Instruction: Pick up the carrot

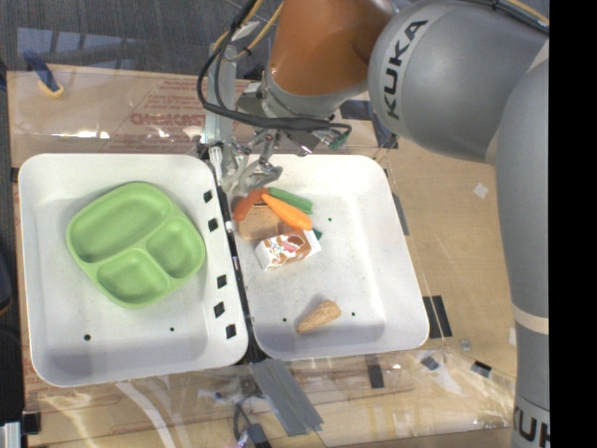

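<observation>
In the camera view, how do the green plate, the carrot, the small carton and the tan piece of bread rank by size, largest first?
1. Green plate, clearly largest.
2. Small carton and carrot: they look alike, so no ranking.
3. Piece of bread, slightly smaller.

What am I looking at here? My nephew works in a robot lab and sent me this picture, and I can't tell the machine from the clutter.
The big grey and orange thing is a robot arm, reaching in from the right. The picture comes from one fixed camera above the bench, looking down at a slant. At the arm's tip is a metal gripper, low over the top left corner of the right white bin. Just below the gripper in that bin lie an orange carrot with a green top, a small printed carton and a tan cone-shaped piece. The left bin holds a green divided plate. I cannot tell whether the gripper has hold of anything.
</observation>
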Controlling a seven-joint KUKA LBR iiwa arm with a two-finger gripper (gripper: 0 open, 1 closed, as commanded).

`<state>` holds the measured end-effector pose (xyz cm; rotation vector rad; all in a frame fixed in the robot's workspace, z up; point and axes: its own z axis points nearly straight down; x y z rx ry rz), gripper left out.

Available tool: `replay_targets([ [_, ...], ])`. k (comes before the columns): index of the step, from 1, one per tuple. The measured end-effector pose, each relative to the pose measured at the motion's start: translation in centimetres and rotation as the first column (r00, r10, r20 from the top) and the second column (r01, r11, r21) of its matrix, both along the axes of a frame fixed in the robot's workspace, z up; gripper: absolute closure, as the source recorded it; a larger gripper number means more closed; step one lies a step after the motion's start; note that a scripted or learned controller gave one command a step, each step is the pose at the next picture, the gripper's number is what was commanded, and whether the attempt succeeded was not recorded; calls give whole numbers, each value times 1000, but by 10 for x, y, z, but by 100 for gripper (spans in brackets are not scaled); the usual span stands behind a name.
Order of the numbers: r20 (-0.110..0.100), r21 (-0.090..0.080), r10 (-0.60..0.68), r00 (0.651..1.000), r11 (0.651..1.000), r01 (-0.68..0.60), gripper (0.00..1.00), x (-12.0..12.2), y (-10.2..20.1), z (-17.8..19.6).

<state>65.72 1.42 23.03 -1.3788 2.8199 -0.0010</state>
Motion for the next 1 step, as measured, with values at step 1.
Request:
replay_targets([
  [1, -4, 1, 80, 997, 997, -80, 100, -1, 56, -16],
])
